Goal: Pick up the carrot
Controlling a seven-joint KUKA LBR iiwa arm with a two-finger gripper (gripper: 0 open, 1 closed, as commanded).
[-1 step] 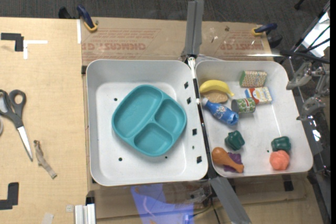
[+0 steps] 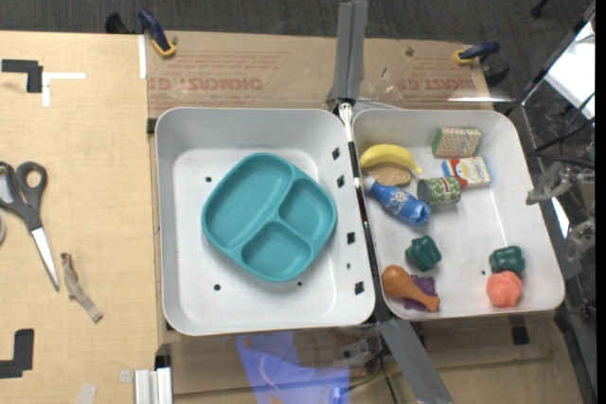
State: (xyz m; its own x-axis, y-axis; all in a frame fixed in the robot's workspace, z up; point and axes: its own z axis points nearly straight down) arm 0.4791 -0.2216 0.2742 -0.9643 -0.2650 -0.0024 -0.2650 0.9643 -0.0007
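The carrot lies at the near left of the right bin, its near end half covering a purple thing that is hard to make out. The tool sits at the far right edge, cut off; whether it is spread I cannot tell. A teal plate fills the left bin.

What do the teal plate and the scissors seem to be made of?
The plate looks like molded plastic: uniform teal, soft matte sheen, rounded compartments. The scissors seem to have metal blades, pale and reflective, with grey handles, probably plastic.
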